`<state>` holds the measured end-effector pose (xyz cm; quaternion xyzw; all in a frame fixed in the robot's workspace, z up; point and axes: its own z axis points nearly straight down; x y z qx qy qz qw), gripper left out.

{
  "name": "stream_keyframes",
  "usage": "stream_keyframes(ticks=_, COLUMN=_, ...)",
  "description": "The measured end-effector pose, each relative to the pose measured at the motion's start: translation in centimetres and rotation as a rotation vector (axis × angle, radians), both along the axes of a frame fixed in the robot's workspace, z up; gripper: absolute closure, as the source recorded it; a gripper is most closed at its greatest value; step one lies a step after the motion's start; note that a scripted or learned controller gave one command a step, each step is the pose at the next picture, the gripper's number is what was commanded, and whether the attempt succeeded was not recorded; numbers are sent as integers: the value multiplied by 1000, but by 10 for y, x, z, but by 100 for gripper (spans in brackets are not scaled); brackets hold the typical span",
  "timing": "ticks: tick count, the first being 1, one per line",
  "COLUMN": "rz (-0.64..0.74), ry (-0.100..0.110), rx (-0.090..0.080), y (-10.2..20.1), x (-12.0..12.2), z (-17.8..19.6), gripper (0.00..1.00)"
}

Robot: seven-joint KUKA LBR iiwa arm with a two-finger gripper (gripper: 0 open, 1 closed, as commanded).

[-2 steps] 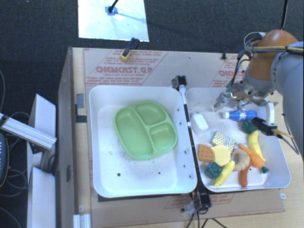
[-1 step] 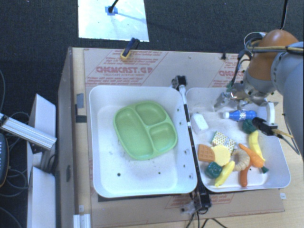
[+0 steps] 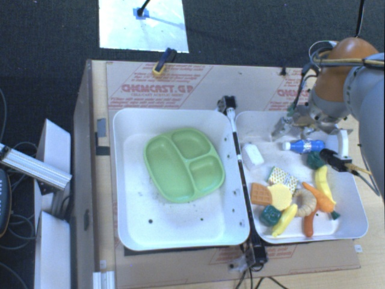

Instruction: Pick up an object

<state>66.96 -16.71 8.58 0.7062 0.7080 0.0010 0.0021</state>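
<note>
Bench of protective-papered board (image 3: 180,89) under two white bins, left bin (image 3: 129,161) holding a green divided plate (image 3: 183,164), right bin (image 3: 355,212) crowded with toy food, blue-labelled bottle (image 3: 304,145), banana (image 3: 323,182), carrot (image 3: 319,197), waffle (image 3: 260,194), white block (image 3: 252,155), gripper (image 3: 289,125) low over the bin's far end beside the bottle, its grip impossible to tell

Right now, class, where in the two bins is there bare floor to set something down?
Free: left white bin floor below the green divided tray; right white bin between the white block and orange waffle. Crowded: the toy food pile around the yellow banana.
</note>
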Motion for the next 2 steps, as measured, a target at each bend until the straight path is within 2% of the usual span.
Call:
stream_keyframes(ticks=1, rz=0, ry=0, rx=0, y=-3, x=0, z=0, gripper=0)
stream_keyframes(ticks=2, rz=-1, ry=0, rx=0, y=-31, x=0, z=0, gripper=0)
